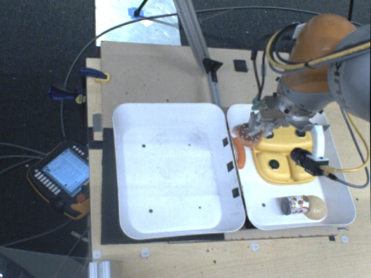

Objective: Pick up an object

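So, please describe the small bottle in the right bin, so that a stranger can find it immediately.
Look at the right bin, the one under the arm. Near its front edge, in front of the yellow tray, lies the small bottle on its side. It alone has a printed red-and-white label and a rounded tan end; the orange carrot is plain.

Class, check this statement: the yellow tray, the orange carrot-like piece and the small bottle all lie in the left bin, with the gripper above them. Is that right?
Not quite. The camera view shows the yellow tray, orange piece and small bottle in the right bin, not the left. The gripper is above them.
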### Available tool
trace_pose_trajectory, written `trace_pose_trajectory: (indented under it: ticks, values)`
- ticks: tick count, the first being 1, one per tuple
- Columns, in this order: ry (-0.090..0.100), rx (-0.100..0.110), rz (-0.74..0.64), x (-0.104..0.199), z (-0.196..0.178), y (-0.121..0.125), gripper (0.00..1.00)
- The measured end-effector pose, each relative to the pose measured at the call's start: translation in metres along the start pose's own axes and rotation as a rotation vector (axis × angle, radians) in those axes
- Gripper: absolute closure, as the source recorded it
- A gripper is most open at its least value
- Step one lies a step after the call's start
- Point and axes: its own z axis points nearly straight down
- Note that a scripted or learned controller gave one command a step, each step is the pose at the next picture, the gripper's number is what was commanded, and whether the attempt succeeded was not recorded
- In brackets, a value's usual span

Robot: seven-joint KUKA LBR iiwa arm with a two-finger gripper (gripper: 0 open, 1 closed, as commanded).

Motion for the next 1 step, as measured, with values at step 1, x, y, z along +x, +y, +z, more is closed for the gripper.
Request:
trace_pose_trajectory:
  ticks: [1]
  values:
    - [0.000,0.001,0.000,0.0423,-0.0026,-0.0192,1.00]
